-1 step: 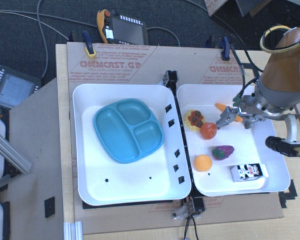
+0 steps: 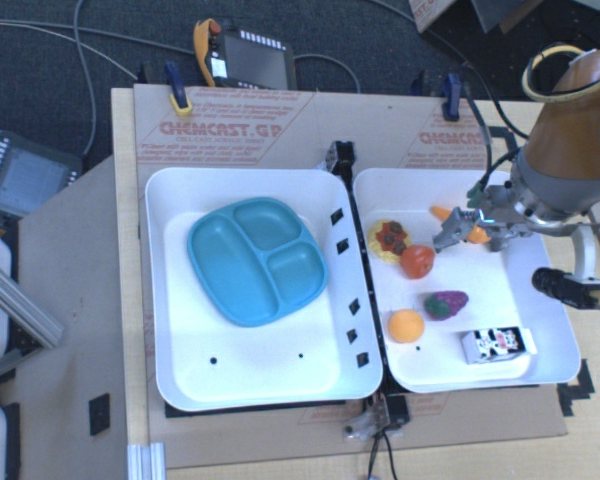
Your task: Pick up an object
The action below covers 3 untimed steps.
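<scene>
Camera view: pincer [image 2: 467, 230], grip state unclear, above right bin [image 2: 550, 368]; glossy tomato [image 2: 417, 261], round orange [image 2: 406, 326], purple grapes [image 2: 445, 304], carton [image 2: 497, 344]. Left bin [image 2: 170, 298]: blue divided plate [image 2: 257, 259].

Right bin [image 2: 550, 368] holds a red tomato [image 2: 417, 261], pizza slice [image 2: 388, 238], orange [image 2: 406, 325], purple-green toy, maybe grapes [image 2: 445, 304], black-and-white carton on its side [image 2: 497, 344], and an orange piece [image 2: 458, 224] partly hidden.

My arm [image 2: 570, 128] comes in from the right, orange band up top, wrist bent down low. My gripper [image 2: 462, 228] points left, and honestly I can't make out much more of it.
</scene>
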Each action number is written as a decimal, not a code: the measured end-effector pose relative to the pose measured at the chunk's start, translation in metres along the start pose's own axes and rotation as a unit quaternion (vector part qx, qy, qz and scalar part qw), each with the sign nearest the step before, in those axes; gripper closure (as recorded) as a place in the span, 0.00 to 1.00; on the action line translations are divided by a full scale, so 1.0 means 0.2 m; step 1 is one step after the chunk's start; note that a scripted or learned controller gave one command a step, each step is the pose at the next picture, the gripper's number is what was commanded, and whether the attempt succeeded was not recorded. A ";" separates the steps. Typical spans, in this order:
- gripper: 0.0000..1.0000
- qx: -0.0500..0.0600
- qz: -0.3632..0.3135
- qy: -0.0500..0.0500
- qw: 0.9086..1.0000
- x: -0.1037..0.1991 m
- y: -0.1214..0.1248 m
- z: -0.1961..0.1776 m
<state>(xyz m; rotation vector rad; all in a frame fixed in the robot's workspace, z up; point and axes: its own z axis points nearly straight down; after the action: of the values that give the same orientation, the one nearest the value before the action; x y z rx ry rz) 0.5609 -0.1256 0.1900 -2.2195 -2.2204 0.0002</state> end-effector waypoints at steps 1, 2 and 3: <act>0.00 0.002 0.000 0.001 1.000 0.03 0.02 0.30; 0.00 0.003 0.000 0.001 1.000 0.03 0.01 0.54; 1.00 0.000 0.001 0.000 1.000 0.03 0.02 0.47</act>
<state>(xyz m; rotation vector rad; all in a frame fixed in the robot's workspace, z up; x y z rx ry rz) 0.5651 -0.1187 0.0961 -2.2208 -2.2194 -0.0015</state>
